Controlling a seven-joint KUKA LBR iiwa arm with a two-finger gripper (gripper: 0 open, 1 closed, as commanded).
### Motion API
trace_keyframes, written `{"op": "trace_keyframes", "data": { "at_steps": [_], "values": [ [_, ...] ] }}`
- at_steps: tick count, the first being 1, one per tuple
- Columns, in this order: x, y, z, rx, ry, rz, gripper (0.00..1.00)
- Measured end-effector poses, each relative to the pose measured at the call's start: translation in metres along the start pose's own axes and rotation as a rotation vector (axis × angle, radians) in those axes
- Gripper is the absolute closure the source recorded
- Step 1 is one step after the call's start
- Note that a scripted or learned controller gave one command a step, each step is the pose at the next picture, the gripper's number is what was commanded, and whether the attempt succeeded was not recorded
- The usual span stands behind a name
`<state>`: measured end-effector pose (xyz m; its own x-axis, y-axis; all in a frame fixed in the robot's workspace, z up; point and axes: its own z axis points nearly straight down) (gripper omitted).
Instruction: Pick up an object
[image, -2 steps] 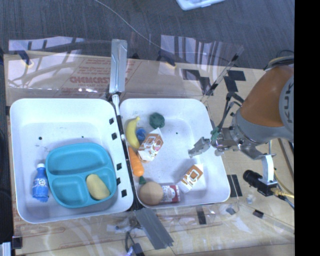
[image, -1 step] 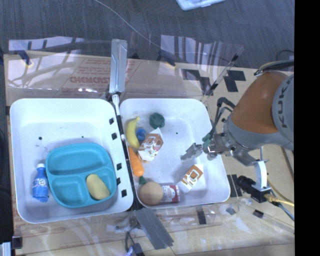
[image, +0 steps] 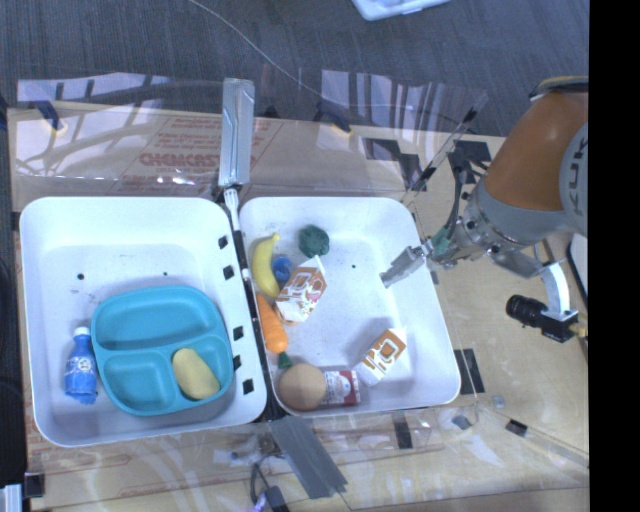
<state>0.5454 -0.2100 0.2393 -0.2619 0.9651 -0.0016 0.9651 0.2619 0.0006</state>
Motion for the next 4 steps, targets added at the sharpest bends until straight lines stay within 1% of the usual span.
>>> {"op": "trace_keyframes", "data": {
  "at_steps": [1,2,3,4],
  "values": [
    [0.022,-0.055,0.11,-0.002,0.001,-0.025,0.0],
    [0.016,-0.052,0.146,-0.001,0.002,-0.064,0.0],
    [0.021,0.053,0.111,-0.004,0.001,-0.138,0.0],
    [0.055,0.131,0.125,0.001,0.004,-0.085,0.0]
  ]
}}
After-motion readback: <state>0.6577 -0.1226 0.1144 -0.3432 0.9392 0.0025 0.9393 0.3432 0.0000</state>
